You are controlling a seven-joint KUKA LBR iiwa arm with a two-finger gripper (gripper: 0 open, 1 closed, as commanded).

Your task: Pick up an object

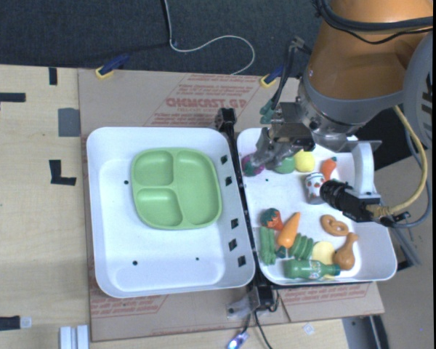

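The tool (270,153) is reaching down into the right bin (378,267) among the toy food, its grip state being impossible to tell, targeting a purple-and-green piece (256,167) directly beneath it; next, closing and lifting.

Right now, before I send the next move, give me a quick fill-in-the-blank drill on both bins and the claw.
1. The green divided plate lies in the ____ bin.
2. The claw is low over the ____ bin's far corner.
3. The plate has ____ compartments.
4. The carrot is coloured ____.

Missing words: left; right; three; orange.
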